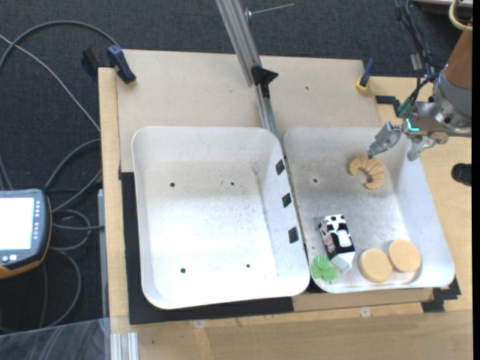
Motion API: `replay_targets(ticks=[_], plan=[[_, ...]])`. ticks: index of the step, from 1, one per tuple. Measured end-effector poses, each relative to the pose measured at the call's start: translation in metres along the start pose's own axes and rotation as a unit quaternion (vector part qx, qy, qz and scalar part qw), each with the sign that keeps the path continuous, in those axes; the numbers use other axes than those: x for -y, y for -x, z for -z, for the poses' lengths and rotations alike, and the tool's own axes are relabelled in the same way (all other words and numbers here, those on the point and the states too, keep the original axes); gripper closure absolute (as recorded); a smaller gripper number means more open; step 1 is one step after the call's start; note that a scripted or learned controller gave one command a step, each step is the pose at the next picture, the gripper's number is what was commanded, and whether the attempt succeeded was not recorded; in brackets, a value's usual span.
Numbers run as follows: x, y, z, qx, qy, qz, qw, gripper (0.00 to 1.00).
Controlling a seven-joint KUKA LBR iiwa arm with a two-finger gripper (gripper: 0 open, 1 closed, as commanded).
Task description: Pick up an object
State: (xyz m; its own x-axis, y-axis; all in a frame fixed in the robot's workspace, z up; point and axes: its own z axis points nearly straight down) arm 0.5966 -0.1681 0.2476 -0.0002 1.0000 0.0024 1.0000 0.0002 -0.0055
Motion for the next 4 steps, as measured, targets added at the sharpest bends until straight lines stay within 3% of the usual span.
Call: replay_targets(ticks=[1, 4], plan=[[0.000, 0.000, 0.002, 0.000, 0.002, 0.000, 1.0000, 0.00], [0.021, -0.002, -0.141, 0.000, -0.001, 0.000, 1.0000, 0.00]])
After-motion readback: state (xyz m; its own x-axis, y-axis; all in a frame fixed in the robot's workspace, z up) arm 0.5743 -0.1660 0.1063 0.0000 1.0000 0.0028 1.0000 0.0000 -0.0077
